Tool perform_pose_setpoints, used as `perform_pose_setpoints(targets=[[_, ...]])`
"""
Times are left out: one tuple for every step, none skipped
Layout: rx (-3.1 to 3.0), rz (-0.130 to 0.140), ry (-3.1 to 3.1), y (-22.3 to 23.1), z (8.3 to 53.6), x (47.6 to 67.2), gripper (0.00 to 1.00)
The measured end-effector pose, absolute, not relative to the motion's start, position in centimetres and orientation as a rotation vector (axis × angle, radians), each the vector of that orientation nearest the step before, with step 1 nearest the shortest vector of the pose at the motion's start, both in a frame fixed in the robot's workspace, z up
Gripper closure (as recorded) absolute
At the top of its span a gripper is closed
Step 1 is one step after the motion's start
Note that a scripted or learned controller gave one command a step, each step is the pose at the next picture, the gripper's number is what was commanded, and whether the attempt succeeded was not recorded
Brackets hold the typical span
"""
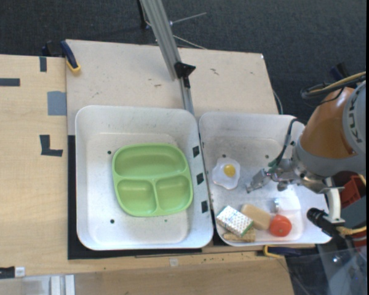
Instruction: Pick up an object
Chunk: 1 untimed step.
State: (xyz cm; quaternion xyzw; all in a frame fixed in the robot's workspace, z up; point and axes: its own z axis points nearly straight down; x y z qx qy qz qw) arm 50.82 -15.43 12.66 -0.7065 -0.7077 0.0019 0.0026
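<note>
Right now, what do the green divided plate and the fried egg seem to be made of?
The green three-compartment plate looks like moulded plastic with a matte finish: one even colour, rounded rims, hardly any glare. The white fried egg with a yellow yolk is probably a plastic or rubber toy, judging by its flat, uniform colours; the exact material is hard to tell.

— What lies in the shallow white plastic left bin (86,165)?
— A light green three-compartment plastic plate (152,180), flat near the middle of its floor.
— And behind that bin?
— A pale wooden board (129,72). A grey metal pole (163,32) slants across it toward the bin's far right corner, and a blue-and-yellow clamp (70,56) sits beyond its far left corner.
</note>
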Motion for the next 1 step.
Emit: perform_pose_setpoints(targets=[[-2.22, 0.002, -2.223, -15.42, 8.86, 50.83, 0.0]])
